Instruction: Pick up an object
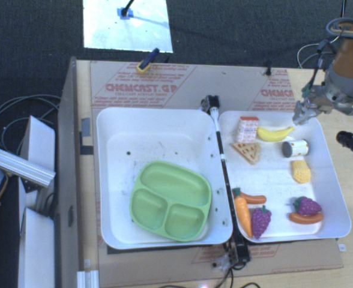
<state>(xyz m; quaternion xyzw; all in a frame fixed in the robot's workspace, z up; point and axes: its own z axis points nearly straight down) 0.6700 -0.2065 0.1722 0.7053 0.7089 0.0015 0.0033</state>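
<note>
White plastic, shallow-walled: two bins side by side, and every candidate for pickup lies in the right bin [335, 179]. My gripper [302, 114] hangs at that bin's far right corner, above the rim, with nothing between its tips; whether those tips are spread or closed I cannot tell at this size.

Nearest to me is the banana [275, 133], just beside a small carton [247, 126], with a sandwich wedge [247, 152] close under the carton. A can [294, 148] lies on its side just below the banana, and a corn cob [301, 171] sits below that. A carrot [242, 213], two sausages and two grape bunches sit along the near edge. The left bin [113, 131] holds a green tray [170, 200].

Risks noted:
- The banana is curved and smooth; a grip off its middle could squeeze it out sideways
- The can would likely roll at a glancing touch
- Descending where I hang now, I may strike the bin wall
- The far cluster is tight; a wide approach could nudge a neighbour and shift my target
</note>
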